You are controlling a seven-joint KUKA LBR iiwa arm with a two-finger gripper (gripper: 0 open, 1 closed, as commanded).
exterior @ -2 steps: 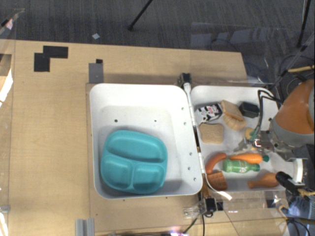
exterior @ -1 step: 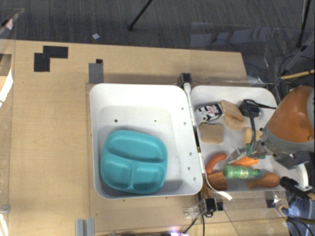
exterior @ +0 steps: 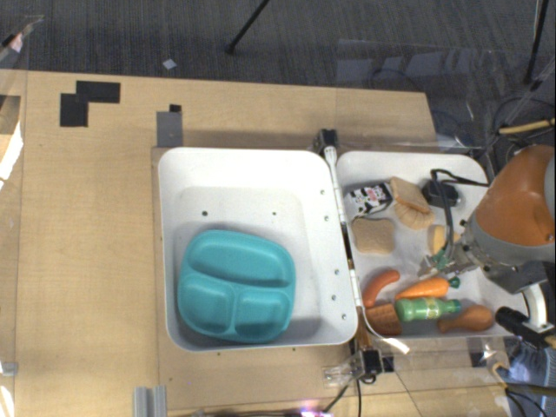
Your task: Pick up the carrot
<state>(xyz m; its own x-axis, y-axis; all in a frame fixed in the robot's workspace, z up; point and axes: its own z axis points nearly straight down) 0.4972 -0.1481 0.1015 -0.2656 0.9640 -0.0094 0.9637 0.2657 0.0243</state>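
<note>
The carrot [exterior: 423, 289], orange with a green top at its right end, lies in the right bin [exterior: 408, 168] near the front. It rests just behind a green bottle [exterior: 427, 308]. My gripper [exterior: 440, 264] hangs directly over the carrot's right end, very close to it or touching it. The grey wrist and orange band of the arm [exterior: 519, 211] cover the bin's right side.
A red-brown sausage [exterior: 380, 286] lies left of the carrot, and a brown roll [exterior: 466, 320] sits at the front right. Bread pieces [exterior: 376, 235] and a black-and-white packet [exterior: 369, 197] lie further back. The left bin [exterior: 243, 168] holds a teal divided plate [exterior: 234, 285].
</note>
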